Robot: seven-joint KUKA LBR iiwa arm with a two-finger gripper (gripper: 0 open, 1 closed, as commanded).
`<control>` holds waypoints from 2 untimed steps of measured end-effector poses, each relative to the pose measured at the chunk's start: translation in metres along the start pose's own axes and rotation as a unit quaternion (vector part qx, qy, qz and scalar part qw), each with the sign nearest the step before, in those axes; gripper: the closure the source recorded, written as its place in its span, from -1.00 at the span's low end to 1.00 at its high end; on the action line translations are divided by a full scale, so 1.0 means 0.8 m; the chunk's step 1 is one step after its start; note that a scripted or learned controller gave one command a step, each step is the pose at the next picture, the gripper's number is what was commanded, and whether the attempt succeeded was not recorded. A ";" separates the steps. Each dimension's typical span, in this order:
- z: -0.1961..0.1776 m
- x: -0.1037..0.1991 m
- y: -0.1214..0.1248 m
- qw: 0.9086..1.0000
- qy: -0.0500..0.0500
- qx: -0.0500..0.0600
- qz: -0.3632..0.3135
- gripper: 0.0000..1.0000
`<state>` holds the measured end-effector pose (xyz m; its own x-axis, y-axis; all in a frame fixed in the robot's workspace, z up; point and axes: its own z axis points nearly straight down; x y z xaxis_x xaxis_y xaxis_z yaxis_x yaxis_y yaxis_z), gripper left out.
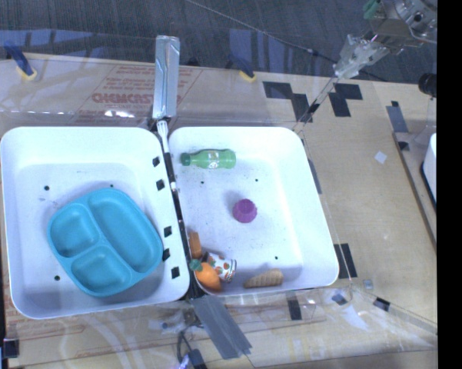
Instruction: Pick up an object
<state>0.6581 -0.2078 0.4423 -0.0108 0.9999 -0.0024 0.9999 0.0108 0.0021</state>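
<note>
Over in the right-hand bin (311, 206) sit all the candidates for a pick: a small green bottle (208, 158) lying on its side near the back wall, a purple round thing (245, 210) roughly mid-floor, a tan oblong piece (263, 279) by the front wall, and a jumble of orange bits (207, 271) stuffed into the front-left corner. The left bin (23, 206) just has a blue divided tray (104, 241) lying flat in it.

The hand (353, 56) is way off at the top right, above the counter (369, 198) and well apart from both bins. It's too small and blurry to say whether it's spread or pressed together, so that's a cannot-tell, and nothing is visibly pinched in it.

Best bet looks like the purple thing. It stands apart from everything, with bare floor on all sides, so the hand has room to come straight down around it. It's probably light plastic or rubber, compact, not fragile, maybe a bit slick if it's rounded, so pinching it across the middle seems safest.

The bottle also looks light and stiff, but lying down it could roll; take it across the body, not along its length. The corner pile looks awkward, since it touches the wall.
</note>
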 end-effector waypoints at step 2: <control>0.000 0.000 0.000 1.000 0.001 0.000 0.000 1.00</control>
